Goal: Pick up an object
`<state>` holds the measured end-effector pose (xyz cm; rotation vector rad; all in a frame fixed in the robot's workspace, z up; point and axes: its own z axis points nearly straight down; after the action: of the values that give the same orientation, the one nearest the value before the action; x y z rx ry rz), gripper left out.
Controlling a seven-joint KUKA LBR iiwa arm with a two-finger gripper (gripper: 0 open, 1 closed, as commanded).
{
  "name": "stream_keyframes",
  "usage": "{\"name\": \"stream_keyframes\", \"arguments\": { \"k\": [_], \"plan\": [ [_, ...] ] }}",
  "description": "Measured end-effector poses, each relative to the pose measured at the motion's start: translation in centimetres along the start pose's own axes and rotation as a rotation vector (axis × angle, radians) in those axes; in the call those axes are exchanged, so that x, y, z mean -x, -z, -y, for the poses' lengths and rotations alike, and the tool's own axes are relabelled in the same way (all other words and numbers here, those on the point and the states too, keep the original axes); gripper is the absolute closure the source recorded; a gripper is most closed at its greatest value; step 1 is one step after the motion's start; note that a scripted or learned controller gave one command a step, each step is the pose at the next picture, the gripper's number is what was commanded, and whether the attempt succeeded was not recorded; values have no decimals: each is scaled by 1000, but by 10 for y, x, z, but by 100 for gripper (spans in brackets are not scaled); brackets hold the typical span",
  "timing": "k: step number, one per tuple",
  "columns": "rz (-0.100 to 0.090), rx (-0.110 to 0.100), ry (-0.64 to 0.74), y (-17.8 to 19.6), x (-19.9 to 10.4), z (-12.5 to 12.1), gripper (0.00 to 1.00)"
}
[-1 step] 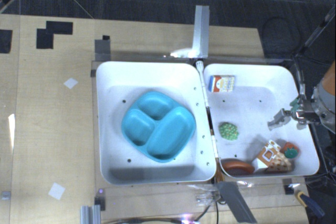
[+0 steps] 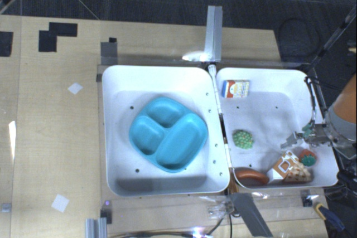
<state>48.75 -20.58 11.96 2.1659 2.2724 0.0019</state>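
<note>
The right white bin (image 2: 268, 83) holds several small things. A small orange, white and blue carton (image 2: 235, 88) lies at its far left corner, and a green bumpy ball (image 2: 242, 139) sits near its left wall. Along the near wall lie a brown sausage-shaped piece (image 2: 250, 176), an orange and white box-like toy (image 2: 290, 169) and a small red and green piece (image 2: 307, 159). My gripper (image 2: 308, 138) hangs at the bin's right side, just above the red and green piece and the box-like toy. I see nothing held in it.
The left white bin (image 2: 117, 120) holds a blue divided plate (image 2: 167, 134). A metal post (image 2: 213, 33) stands behind the ridge between the bins. My grey arm (image 2: 343, 117) comes in over the right bin's right wall. Cables lie at the far right.
</note>
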Motion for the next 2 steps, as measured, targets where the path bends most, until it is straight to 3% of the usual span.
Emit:
{"name": "stream_keyframes", "arguments": {
  "k": [1, 2],
  "plan": [
    [2, 6, 328, -7, -1, -4, 0],
    [3, 5, 655, 29, 3, -64, 0]
  ]
}}
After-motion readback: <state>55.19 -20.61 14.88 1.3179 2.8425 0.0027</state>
